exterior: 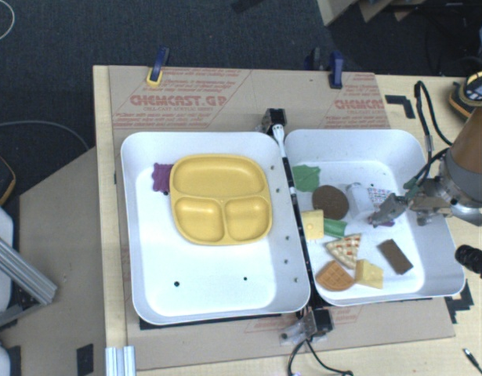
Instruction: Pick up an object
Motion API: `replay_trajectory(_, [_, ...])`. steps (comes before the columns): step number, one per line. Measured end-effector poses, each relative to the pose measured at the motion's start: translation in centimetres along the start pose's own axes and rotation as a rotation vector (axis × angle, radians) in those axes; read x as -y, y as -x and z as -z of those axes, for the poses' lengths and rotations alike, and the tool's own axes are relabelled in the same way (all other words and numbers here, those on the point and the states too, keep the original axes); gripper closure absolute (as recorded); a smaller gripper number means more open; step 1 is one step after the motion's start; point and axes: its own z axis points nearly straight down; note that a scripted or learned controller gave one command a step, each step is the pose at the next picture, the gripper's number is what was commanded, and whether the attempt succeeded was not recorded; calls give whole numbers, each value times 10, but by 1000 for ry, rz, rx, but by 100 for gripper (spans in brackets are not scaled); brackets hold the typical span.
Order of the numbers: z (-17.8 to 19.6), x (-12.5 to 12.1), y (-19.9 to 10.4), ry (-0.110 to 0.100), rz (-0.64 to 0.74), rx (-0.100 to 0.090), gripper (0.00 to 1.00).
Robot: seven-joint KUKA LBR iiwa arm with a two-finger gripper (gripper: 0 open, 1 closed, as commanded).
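At lower right of the frame, toy foods crowd the right bin (436, 284): a waffle (335, 276), cheese wedge (370, 273), pizza slice (345, 248) and chocolate bar (396, 256). Above them the tool (385, 211) hovers beside a brown cookie (331, 201); whether its fingers are apart cannot be told. Tight packing risks a missed or double grab.

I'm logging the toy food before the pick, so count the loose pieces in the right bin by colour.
Green: 2, a leaf piece and a small block
Brown: 2, a round cookie and a bar
Yellow: 2, cheese pieces
Orange-tan: 2, a pizza slice and a waffle
Total: 8
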Motion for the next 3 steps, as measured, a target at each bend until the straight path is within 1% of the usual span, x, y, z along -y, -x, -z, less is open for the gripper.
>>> replay_trajectory(1, [5,-3,0,11,3,3,0])
replay_trajectory(2, [-43,5,-6,4,3,-1,0])
replay_trajectory(3, [-93,3,-7,11,3,-2,0])
